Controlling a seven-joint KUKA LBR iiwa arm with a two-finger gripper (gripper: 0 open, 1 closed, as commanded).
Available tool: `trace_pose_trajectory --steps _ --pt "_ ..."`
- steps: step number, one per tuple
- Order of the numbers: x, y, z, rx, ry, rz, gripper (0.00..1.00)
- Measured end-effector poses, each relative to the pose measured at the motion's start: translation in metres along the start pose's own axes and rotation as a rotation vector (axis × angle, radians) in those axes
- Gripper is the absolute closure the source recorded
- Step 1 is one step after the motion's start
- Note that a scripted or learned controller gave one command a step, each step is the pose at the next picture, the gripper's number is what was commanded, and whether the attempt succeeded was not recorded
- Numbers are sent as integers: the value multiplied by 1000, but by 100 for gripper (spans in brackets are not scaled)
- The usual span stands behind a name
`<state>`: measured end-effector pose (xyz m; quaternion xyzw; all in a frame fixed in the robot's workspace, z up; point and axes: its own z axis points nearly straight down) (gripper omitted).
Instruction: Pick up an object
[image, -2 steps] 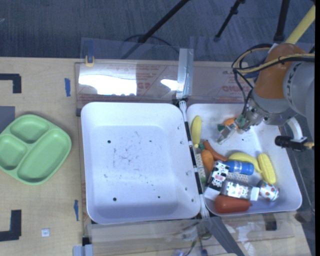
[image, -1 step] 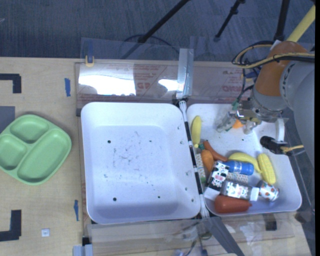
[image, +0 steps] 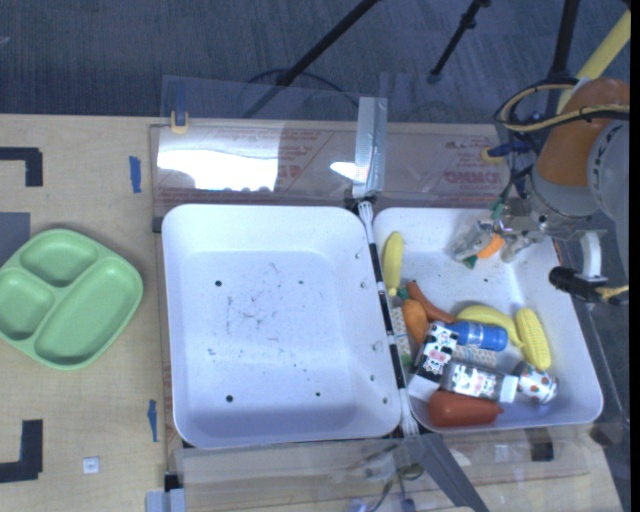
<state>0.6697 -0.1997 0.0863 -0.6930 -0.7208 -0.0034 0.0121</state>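
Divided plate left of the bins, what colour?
Light green, all three compartments. The divided plate sits on the bench, seen plainly in the camera view.

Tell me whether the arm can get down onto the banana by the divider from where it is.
Probably yes. The banana lies alone against the right bin's left wall, nothing on top; the gripper hovers nearby.

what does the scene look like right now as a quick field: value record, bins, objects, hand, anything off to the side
left bin: white, bare floor with small scuffs
right bin: white, holds the toys
toys: banana by the divider, corn cob, red sausage, blue bottle, cow-print carton
hand: over the right bin's far end, an orange piece between its fingers
green tray: on the bench, left of both bins
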Motion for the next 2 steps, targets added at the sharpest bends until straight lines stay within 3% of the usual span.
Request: trace_pose_trajectory --steps 1,2 --pt "-3 1 -8 -6 -11 -2 100" --pt "43 -1 -93 -12 -22 55 100"
